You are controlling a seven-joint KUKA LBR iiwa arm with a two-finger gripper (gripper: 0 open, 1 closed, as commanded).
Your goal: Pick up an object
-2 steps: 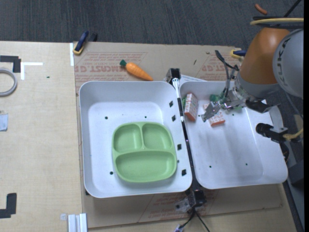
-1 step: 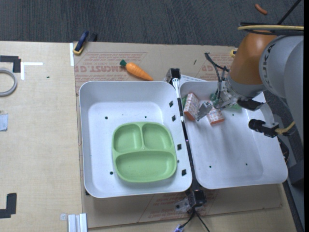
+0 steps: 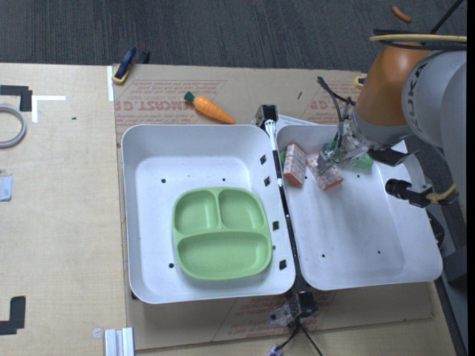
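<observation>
My gripper (image 3: 335, 154) is low in the far part of the right bin (image 3: 371, 251), hanging from the grey and orange arm that comes in from the upper right. It is right over a small red and white packet (image 3: 327, 175) and seems to touch it. A second red and white carton (image 3: 295, 165) lies to the left, close to the bin's left wall. A green item (image 3: 361, 162) lies just right of the gripper, partly hidden by the wrist.
The left bin (image 3: 148, 162) holds a green divided plate (image 3: 221, 233). A toy carrot (image 3: 210, 108) lies on the cardboard behind the bins. A blue clip (image 3: 125, 64) sits at the back left. Cables run along the arm at the right.
</observation>
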